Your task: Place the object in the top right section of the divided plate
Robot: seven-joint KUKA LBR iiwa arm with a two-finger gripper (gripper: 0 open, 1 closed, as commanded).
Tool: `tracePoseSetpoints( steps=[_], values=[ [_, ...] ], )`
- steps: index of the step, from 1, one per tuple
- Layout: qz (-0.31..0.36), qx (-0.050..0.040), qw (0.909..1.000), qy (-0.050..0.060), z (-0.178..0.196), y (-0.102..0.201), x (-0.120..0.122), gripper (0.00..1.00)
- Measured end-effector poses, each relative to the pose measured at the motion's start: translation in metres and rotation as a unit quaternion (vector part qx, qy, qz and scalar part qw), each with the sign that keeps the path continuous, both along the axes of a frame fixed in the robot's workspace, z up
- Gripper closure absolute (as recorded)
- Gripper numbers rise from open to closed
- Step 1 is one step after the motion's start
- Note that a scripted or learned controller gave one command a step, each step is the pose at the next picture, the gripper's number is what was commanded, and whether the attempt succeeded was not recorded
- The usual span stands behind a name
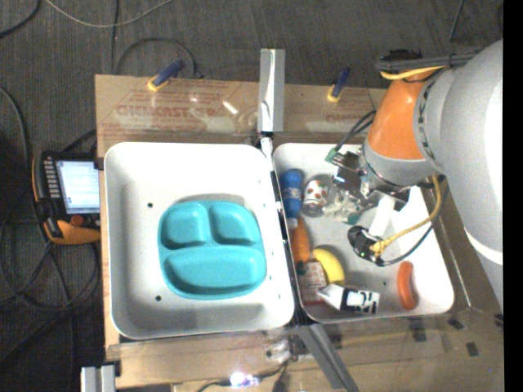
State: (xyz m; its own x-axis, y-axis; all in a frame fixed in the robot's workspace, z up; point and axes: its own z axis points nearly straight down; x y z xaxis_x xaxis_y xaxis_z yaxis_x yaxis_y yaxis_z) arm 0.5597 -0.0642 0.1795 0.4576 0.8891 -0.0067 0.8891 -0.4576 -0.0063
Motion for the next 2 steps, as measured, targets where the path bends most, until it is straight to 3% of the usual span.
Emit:
tracePoseSetpoints(
  steps=[1, 2],
  values=[
    [0.030, 0.0008, 0.9995, 0.000, 0.000, 0.107, -0.003, 1.00],
    [0.050, -0.0002, 0.9988, 0.000, 0.068, 0.045, -0.027, 1.00]
  ],
)
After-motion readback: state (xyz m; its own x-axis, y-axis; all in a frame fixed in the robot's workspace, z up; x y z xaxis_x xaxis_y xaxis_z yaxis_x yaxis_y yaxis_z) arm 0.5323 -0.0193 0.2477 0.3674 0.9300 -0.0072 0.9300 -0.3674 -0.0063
